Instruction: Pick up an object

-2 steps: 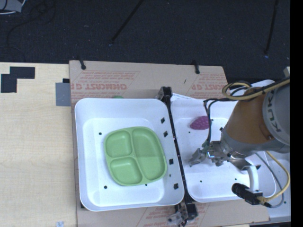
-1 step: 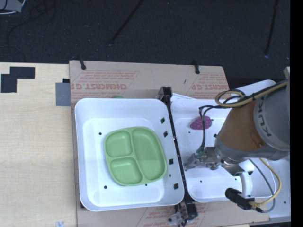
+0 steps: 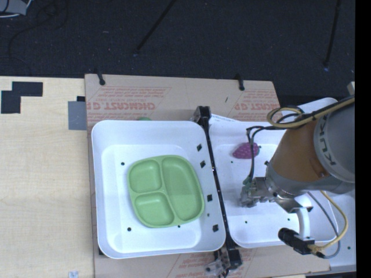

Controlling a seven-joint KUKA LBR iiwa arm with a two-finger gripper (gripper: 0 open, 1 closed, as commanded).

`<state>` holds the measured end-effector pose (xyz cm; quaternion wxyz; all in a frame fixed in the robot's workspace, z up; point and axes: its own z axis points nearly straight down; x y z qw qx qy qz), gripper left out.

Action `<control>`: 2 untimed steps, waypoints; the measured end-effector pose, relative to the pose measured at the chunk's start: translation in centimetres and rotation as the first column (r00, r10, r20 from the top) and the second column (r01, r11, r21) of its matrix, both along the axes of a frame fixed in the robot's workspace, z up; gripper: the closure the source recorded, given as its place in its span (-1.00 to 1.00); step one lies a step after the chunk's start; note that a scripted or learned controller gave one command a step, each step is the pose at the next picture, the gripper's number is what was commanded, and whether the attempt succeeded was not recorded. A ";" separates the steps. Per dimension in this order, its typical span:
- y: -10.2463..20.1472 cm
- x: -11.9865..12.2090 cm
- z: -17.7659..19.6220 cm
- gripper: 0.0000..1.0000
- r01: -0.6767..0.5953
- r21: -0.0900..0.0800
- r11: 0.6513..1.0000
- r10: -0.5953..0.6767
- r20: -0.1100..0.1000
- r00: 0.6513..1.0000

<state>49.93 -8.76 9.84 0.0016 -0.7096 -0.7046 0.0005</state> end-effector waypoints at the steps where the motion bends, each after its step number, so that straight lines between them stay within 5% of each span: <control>1: 0.4 0.6 6.0 1.00 -0.008 -0.001 1.000 0.008 0.005 1.000; 2: 0.1 0.5 10.2 1.00 -0.007 -0.001 1.000 0.007 0.003 1.000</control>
